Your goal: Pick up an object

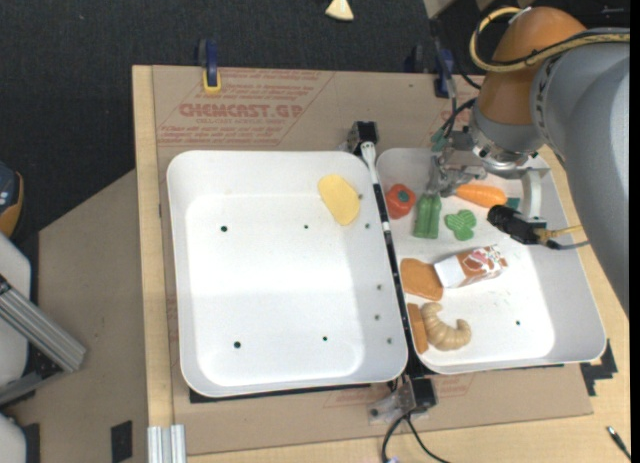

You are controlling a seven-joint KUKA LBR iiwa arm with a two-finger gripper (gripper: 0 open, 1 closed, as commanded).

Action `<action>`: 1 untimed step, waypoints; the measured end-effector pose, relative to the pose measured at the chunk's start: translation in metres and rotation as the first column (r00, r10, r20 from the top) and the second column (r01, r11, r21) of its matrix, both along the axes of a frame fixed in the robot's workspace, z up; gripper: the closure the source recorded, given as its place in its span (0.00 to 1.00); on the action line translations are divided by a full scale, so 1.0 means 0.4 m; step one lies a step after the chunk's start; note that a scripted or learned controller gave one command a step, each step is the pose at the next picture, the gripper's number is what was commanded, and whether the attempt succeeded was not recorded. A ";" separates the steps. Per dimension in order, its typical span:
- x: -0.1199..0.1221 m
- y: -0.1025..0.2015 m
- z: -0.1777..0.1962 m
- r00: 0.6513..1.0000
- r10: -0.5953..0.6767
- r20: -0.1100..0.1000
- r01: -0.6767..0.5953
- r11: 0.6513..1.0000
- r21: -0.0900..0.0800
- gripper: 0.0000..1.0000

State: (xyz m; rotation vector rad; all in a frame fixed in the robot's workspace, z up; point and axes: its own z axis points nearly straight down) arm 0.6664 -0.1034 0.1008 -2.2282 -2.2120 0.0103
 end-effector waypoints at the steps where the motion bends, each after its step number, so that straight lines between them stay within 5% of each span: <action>1: -0.279 0.025 -0.043 1.000 0.004 -0.005 -0.004 1.000 0.006 1.00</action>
